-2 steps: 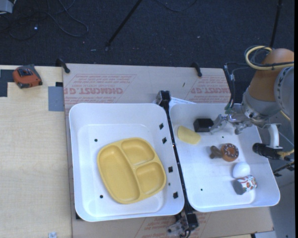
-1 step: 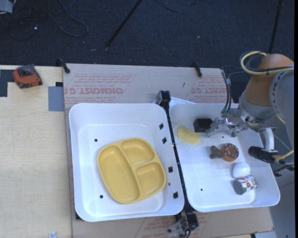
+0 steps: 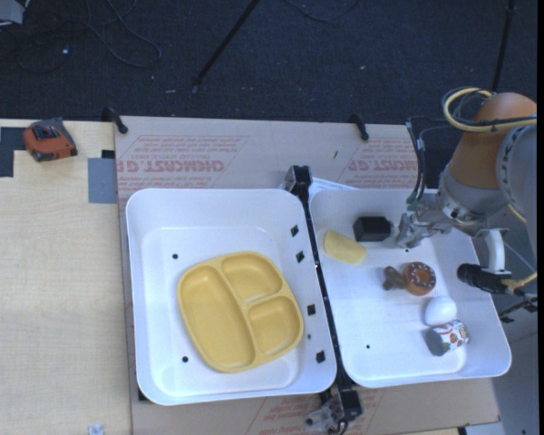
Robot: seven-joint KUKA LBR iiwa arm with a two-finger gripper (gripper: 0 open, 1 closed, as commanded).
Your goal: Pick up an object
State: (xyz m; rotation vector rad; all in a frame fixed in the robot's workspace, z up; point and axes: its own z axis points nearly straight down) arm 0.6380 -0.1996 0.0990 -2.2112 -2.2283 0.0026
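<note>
The gripper (image 3: 415, 228) is low over the right bin (image 3: 381, 370), near its far edge, and the grey arm (image 3: 490, 166) with the orange band comes in from the right side. Whether the gripper is released or clenched, I cannot tell; nothing is seen grasped in it.

In the right bin, a black block (image 3: 373, 228) lies near the far edge, just beside the gripper on its left. A yellow piece (image 3: 344, 247) lies near the bin's left edge. A brown round toy (image 3: 412, 278) is in the middle, a little nearer than the gripper. A white ball (image 3: 440, 311) and a white cup (image 3: 448, 337) with red marks lie close together toward the near right corner.

In the left bin (image 3: 154, 243), a yellow tray (image 3: 239, 309) with three compartments lies in the middle, turned at an angle.

An orange tape measure (image 3: 50, 140) lies on the bench (image 3: 45, 288) near its far left corner
</note>
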